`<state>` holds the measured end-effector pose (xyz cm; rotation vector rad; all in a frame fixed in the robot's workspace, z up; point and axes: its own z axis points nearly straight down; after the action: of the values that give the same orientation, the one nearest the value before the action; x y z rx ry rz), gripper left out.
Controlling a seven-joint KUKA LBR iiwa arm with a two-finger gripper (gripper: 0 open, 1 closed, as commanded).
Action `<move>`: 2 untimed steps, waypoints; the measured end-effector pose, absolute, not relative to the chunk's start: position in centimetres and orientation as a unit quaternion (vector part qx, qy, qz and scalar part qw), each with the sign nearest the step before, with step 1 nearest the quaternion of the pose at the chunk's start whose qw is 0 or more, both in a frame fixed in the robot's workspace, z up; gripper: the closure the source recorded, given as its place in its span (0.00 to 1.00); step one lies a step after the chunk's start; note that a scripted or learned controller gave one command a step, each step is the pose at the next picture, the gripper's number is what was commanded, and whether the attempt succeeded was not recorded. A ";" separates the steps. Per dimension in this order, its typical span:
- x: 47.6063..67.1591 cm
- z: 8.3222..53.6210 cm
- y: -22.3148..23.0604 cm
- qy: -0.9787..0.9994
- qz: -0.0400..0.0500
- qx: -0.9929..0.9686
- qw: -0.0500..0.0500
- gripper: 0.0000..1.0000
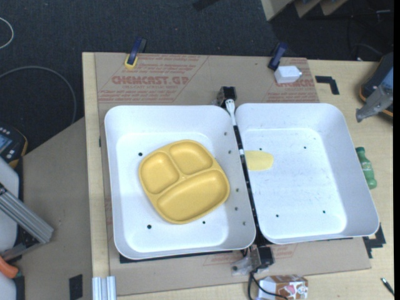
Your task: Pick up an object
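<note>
Yellow tray [183, 181]: sitting flat in the left bin [119, 167], untouched
Gripper [377, 107]: far right of that tray, holding nothing, spread can't tell
Progress: basically zero; reach, grab and lift all left

Yellow divided plate [183, 180]: smooth plastic, soft sheen. Both bins, left bin [119, 167] and right bin [340, 167]: white, matt plastic, the right one's floor speckled. Bench [206, 74]: brown printed cardboard-like sheet, matt.

yellow divided plate [183, 180] crowding left bin [119, 127], right bin [331, 136] mostly open
</note>
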<state>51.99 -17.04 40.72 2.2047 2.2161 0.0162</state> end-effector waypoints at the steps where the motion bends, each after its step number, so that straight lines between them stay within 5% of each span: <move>1: 47.9 54.5 -17.5 0.707 0.005 0.707 0.010 0.00; 2: 47.9 53.5 2.7 0.713 0.000 0.701 -0.002 0.00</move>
<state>47.91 2.71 53.52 2.2042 2.2445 0.0004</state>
